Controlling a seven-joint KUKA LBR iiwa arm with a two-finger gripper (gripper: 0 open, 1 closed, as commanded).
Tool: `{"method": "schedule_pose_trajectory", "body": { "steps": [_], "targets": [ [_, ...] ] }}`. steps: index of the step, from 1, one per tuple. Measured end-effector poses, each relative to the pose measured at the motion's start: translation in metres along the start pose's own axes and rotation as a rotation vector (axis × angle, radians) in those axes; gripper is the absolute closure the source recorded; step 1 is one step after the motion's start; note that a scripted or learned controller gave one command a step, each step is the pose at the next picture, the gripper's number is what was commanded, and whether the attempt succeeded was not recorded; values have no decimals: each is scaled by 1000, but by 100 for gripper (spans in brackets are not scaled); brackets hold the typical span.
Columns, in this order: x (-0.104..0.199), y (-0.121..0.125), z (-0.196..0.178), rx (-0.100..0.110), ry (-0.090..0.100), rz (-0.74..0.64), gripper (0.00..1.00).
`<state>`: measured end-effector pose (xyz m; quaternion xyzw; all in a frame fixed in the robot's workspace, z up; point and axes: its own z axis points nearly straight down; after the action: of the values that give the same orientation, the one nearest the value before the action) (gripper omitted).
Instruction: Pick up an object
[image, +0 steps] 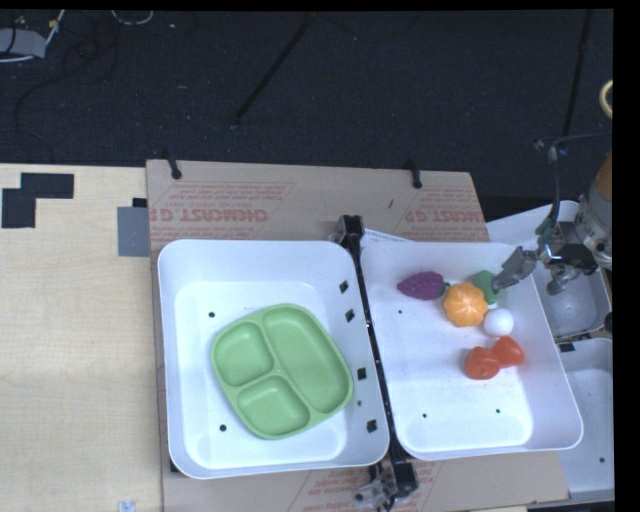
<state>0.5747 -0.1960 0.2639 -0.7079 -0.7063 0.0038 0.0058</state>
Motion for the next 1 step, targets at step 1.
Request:
{"method": "schedule_pose_trajectory", "body": {
  "steps": [1],
  "targets": [
    [0,2,-7,-11,-2,-2,0]
  ]
}}
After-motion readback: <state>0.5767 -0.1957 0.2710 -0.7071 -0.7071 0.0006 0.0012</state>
